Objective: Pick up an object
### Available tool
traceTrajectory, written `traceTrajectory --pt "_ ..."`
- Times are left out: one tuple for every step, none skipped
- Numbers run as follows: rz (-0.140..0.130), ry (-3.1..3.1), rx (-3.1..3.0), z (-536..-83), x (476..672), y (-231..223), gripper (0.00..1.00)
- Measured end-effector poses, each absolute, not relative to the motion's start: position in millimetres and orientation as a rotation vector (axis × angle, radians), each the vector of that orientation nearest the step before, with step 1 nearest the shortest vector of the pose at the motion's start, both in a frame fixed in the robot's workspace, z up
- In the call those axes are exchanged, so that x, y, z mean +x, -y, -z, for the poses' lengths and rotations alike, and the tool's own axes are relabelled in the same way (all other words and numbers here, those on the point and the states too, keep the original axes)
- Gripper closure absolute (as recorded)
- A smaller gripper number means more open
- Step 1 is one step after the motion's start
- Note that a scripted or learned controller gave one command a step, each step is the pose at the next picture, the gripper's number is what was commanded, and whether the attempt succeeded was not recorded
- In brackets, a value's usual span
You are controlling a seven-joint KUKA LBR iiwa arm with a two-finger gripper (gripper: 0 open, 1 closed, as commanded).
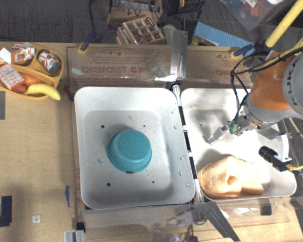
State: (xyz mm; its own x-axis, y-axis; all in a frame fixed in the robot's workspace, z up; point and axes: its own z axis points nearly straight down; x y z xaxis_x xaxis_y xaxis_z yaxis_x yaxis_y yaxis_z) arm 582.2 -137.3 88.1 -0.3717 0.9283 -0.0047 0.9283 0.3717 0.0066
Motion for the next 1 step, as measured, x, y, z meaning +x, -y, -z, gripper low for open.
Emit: traceTrajectory --pt "0.011 -2.747 1.533 -86.7 664.7 105.5 0.00"
